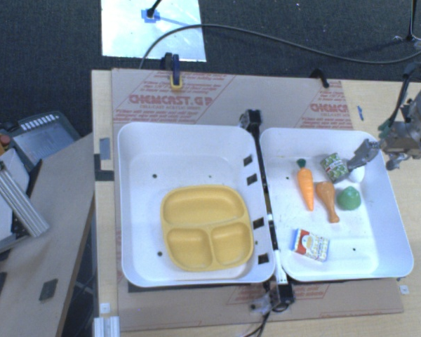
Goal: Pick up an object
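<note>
The right bin [386,255] holds an orange carrot [306,188], a tan drumstick [328,200], a green ball [349,199], a small green can [332,167], a white round piece [356,175] and a red-and-white box [310,245]. My gripper [359,157] reaches in from the right edge, low over the bin's back right part. Its tip sits just right of the green can and just above the white piece. Nothing is seen held in it.
The left bin [137,153] carries a yellow divided tray [207,227]. A black divider with clips [259,188] runs between the bins. A yellow clamp [175,72] stands behind the left bin, and cables cross the dark floor at the back.
</note>
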`<state>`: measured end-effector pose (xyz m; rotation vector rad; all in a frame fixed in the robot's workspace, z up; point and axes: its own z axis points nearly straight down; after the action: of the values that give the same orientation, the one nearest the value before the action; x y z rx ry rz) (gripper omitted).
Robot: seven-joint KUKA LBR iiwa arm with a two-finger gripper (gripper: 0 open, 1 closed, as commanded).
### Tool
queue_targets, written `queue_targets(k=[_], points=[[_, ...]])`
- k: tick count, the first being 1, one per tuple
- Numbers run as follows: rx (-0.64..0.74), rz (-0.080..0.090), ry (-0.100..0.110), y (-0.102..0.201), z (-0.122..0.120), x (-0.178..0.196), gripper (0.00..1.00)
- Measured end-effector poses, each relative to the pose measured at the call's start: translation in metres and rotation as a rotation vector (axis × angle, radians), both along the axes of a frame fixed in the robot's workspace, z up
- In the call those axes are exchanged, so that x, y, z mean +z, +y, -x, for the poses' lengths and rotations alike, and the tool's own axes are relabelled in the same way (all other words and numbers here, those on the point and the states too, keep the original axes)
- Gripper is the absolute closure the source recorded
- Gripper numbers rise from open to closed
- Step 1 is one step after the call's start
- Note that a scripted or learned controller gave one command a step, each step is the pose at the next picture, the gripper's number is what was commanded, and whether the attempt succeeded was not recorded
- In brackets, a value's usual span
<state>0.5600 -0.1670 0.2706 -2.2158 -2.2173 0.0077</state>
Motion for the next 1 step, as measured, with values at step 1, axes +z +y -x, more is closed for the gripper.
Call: queue_targets(k=[1], points=[[0.003, 0.002, -0.01, 0.0004, -0.002, 0.0052, 0.0]])
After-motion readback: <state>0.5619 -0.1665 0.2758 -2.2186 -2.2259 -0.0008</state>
